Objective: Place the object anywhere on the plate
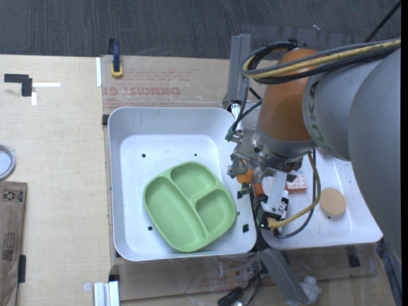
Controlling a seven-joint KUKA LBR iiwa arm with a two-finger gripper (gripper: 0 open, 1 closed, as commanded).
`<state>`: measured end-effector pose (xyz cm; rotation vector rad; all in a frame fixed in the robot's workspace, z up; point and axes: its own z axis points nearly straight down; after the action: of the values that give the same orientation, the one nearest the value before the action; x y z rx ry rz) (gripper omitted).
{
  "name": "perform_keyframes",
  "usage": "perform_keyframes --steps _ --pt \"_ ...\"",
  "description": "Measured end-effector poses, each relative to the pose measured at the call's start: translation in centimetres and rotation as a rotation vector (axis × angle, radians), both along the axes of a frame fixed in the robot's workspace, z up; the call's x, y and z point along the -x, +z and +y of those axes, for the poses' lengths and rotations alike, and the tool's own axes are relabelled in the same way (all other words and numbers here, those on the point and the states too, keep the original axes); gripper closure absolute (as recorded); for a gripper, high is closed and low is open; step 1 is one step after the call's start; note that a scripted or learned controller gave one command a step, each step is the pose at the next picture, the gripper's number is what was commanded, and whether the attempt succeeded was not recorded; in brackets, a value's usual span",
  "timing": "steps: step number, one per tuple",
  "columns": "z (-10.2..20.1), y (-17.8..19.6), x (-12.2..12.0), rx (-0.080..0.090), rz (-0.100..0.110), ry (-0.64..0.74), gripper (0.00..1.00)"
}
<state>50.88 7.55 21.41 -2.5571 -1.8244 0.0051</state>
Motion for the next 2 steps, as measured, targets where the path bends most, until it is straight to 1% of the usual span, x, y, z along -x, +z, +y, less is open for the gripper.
perform_keyframes --steps 1,2 --pt "-0.01 0.0 0.0 0.0 0.0 0.0 0.0" --pt "-0.1 0.81 -0.07 0.002 0.002 0.001 1.0"
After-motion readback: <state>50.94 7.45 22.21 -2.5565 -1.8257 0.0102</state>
